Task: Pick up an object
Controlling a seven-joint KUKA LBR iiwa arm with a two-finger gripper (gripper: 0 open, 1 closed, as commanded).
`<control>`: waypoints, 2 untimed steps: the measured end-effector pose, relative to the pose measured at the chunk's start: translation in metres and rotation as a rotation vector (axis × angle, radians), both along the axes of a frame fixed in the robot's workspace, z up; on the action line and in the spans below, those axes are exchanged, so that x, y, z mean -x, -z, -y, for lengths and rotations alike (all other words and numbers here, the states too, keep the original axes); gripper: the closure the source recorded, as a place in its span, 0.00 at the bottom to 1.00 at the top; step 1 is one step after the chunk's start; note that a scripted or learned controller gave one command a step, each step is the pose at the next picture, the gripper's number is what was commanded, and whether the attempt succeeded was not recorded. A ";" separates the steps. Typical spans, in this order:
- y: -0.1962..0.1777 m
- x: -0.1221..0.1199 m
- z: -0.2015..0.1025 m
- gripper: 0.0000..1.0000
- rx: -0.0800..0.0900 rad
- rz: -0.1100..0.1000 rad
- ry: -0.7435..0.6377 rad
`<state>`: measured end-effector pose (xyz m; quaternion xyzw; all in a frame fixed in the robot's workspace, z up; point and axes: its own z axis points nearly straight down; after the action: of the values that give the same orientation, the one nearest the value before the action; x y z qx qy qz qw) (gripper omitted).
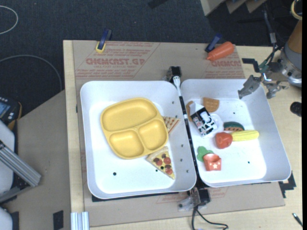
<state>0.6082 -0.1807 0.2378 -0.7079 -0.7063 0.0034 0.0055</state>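
Your left white bin holds a yellow divided plastic tray; the right white bin holds a yellow toy corn cob, well below the empty, spread-fingered gripper.

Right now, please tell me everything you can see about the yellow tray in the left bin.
The yellow tray looks like smooth plastic with rounded corners and three compartments: one long, two smaller. It lies flat, turned at an angle, in the left bin. Its right edge overlaps a waffle piece; a pizza slice lies at its lower corner.

A robotics lab: clamped board, twin white bins, loose cables.
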 end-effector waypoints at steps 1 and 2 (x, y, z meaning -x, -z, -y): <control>-0.007 -0.002 0.000 0.00 0.003 0.012 -0.002; 0.042 -0.007 -0.008 0.00 0.001 0.006 -0.004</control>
<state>0.6156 -0.1723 0.1954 -0.7066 -0.7076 0.0016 0.0030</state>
